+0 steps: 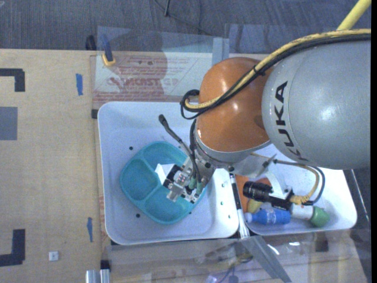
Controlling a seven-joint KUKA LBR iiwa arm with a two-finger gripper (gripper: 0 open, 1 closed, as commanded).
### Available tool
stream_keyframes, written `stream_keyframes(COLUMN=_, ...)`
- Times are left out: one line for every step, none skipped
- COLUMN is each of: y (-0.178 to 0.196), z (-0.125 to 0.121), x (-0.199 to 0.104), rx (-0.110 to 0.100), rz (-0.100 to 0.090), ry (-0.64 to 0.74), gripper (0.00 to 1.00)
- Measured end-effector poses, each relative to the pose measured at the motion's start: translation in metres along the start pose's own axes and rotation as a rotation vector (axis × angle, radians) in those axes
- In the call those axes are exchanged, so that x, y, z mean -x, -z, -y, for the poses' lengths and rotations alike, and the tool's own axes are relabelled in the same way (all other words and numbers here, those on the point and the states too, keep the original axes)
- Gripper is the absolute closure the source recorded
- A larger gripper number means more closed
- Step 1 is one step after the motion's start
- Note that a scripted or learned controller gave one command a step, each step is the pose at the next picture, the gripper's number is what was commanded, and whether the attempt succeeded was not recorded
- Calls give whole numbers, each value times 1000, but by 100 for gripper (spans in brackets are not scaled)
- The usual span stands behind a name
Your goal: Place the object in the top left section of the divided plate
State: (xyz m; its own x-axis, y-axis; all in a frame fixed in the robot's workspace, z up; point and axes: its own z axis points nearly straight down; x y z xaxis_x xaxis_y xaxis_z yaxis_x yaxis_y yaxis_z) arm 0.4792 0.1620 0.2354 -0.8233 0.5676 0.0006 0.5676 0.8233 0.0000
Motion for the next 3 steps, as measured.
stream_keyframes(y=0, z=0, x=1, rx=0, rz=0, ry=-1, gripper=0)
stream_keyframes(y=-40, z=45, x=32, rx=1, rz=1, ry=48, gripper=0)
stream_keyframes(y=55, z=26, x=60, rx=2, rz=3, ry=125, gripper=0)
